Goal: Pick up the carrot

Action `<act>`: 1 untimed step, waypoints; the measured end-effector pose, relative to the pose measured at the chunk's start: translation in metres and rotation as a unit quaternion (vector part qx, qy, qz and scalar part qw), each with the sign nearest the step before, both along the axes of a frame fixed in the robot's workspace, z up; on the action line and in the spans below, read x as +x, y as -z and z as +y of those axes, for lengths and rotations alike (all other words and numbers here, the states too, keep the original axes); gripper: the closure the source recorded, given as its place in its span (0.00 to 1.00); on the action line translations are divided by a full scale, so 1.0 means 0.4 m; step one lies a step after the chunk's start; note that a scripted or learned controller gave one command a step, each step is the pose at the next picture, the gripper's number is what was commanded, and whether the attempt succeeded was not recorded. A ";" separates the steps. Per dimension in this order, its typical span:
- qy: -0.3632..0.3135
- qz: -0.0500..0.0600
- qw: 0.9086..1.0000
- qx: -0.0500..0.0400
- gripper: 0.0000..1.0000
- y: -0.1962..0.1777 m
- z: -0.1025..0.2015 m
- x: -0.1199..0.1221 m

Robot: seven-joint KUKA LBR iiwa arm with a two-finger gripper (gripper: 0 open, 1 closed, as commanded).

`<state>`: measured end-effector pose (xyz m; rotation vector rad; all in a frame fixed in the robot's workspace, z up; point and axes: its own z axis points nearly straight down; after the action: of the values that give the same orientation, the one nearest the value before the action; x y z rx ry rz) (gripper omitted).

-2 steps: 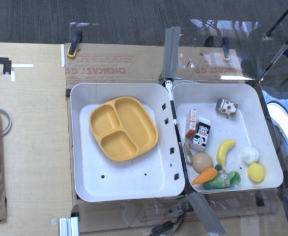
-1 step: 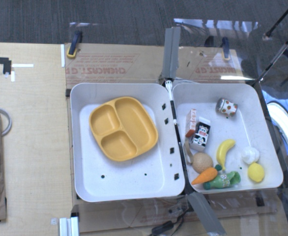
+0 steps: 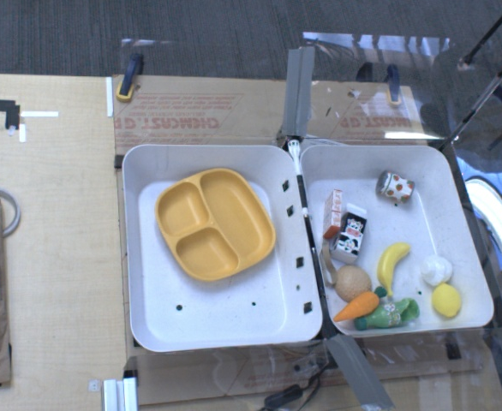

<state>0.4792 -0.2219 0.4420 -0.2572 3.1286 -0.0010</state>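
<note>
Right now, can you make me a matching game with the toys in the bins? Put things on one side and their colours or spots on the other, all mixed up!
Things:
1. carrot
2. banana
3. divided plate
4. lemon

Places:
A. alone in the left bin
B. near the right bin's front right corner
C. at the right bin's front edge, beside a green toy
D. middle of the right bin, curved, standing up and down

Pairs: 1-C, 2-D, 3-A, 4-B
</note>
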 end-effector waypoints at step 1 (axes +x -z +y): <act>-0.170 -0.001 0.986 -0.001 0.00 0.000 0.001 0.033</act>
<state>0.4924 -0.2216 0.4419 -0.7835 3.0381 -0.0024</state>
